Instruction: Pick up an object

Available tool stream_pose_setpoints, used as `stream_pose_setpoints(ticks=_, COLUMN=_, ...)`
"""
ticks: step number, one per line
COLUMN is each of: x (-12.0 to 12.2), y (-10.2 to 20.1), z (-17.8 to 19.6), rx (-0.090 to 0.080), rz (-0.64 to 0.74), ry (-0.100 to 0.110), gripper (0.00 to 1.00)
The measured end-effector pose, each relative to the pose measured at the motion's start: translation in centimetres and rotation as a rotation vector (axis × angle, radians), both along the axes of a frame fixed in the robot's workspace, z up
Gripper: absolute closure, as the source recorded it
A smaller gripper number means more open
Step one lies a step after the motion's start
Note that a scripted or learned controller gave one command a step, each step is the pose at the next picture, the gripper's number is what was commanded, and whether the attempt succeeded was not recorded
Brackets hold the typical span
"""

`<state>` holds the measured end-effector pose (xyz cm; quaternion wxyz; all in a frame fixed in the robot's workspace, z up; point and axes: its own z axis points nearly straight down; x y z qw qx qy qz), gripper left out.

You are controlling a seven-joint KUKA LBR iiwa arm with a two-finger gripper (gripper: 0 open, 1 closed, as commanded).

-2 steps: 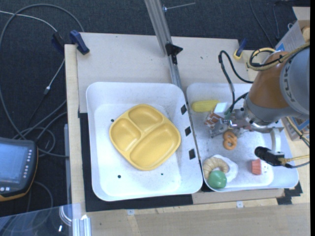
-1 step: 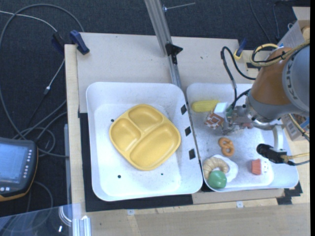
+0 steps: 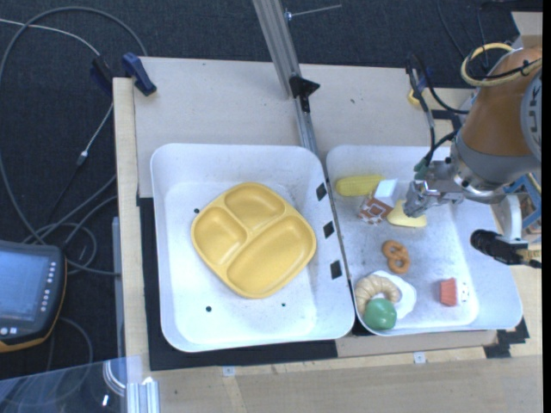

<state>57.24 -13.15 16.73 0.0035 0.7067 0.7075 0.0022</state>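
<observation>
we see the pincer low in the right bin, tips touching a pale yellow wedge; whether it grips we cannot tell. we judge this the grasp step. beside the wedge sit corn and a pretzel. next calls for a straight lift.

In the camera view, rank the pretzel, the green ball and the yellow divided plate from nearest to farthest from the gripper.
The gripper is at the top of the right bin.
1. Pretzel: right bin, just below the gripper in the view.
2. Green ball: right bin's near left corner.
3. Yellow divided plate: in the left bin, well across the divide.
</observation>
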Motion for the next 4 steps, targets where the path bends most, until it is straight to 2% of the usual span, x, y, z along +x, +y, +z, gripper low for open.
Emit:
stream_pose_setpoints(ticks=1, x=0.2, y=0.0, z=5.5, rx=0.000, rz=0.001, ry=0.000, gripper=1.00)
stream_pose_setpoints(ticks=2, x=-1.7, y=6.1, z=5.4, rx=0.006, rz=0.006, ry=0.011, gripper=1.00)
stream_pose_setpoints(ticks=3, x=-2.6, y=11.2, z=6.5, rx=0.006, rz=0.006, ry=0.010, gripper=1.00)
stream_pose_setpoints(ticks=4, x=-5.1, y=16.1, z=7.2, rx=0.006, rz=0.006, ry=0.012, gripper=1.00)
